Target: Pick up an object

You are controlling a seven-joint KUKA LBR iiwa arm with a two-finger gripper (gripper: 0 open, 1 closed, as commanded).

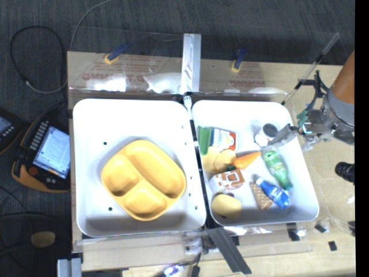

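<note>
White right bin crowds the carrot, bottles and packets for picking, while the tool, grip state indiscernible, hovers over its far-right corner.

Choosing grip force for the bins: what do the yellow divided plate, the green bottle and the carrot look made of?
Yellow divided plate: likely hard plastic, smooth with a soft sheen. Green bottle: probably translucent plastic, glossy highlights, white label. Carrot: apparently a plastic toy, uniform orange and smooth; I cannot tell for certain.

Yellow plate, orange carrot, green bottle, blue bottle, white bins.
</note>
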